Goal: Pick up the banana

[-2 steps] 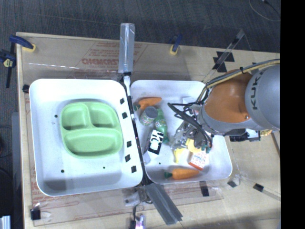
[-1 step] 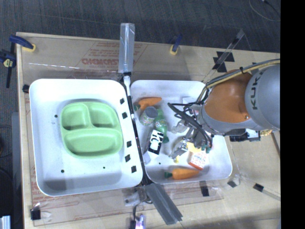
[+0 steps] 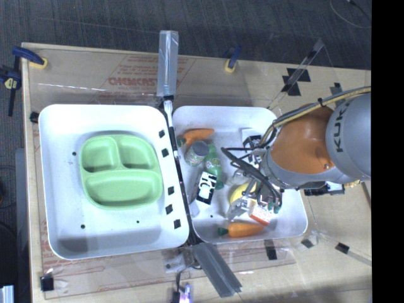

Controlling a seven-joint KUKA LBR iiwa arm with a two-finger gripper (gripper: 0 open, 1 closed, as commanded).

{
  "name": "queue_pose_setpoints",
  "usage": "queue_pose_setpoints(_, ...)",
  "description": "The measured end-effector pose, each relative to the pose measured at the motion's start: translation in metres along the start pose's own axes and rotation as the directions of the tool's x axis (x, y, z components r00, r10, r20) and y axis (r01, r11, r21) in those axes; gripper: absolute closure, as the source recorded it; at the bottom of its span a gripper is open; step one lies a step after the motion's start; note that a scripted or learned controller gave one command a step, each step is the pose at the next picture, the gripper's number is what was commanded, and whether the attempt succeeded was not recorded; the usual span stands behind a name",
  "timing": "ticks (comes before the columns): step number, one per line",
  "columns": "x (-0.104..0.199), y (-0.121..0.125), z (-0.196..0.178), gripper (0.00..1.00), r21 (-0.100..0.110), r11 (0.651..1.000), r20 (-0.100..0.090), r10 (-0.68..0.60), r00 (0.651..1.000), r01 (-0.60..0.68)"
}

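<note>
The banana (image 3: 239, 192) is a small yellow shape in the middle of the right bin (image 3: 291, 222), partly covered by cables and the arm's end. My gripper (image 3: 250, 201) is down in that bin, directly over the banana's right side. The arm's orange band (image 3: 302, 148) and grey wrist hide the bin's right half. Whether the banana is held is hidden from this view.
In the right bin lie an orange carrot (image 3: 197, 134) at the back, another carrot (image 3: 245, 230) at the front, a green bottle (image 3: 203, 154), a black-and-white packet (image 3: 206, 185) and a red-and-white box (image 3: 260, 216). The left bin (image 3: 57, 219) holds a green divided tray (image 3: 121, 172).
</note>
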State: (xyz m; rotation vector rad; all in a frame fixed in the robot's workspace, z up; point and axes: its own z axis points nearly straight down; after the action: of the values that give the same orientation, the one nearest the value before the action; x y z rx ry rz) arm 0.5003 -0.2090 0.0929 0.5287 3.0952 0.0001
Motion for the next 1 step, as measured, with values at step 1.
queue_pose_setpoints(1,-0.0600,0.0203,-0.0145,0.00,0.000,1.000,0.001,-0.018,1.000,0.018)
